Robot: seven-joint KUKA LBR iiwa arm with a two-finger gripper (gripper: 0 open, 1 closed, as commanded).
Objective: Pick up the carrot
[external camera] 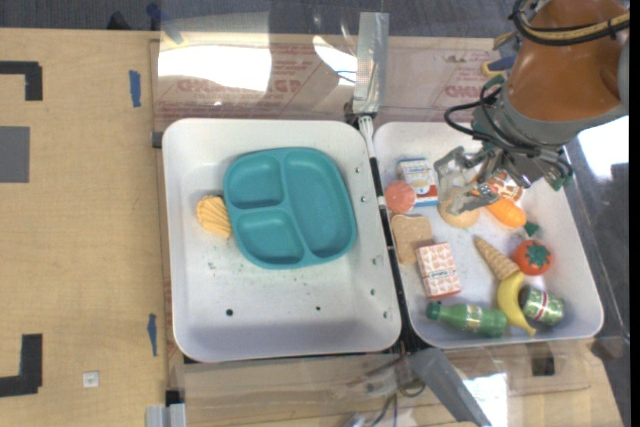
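Orange carrot (506, 212) (short, stubby) lies just beside the claw (478, 187).

Two white bins (200, 315) — one teal divided plate (290, 207), one shell-shaped item (212, 214). Right-hand bin: roughly ten toy foods, count uncertain beneath the arm — one banana (512, 303), one green bottle (468, 317).

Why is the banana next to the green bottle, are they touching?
Touching. The camera view shows the banana lying with its lower end right against the green bottle near the front of the right bin, with no white gap between them.
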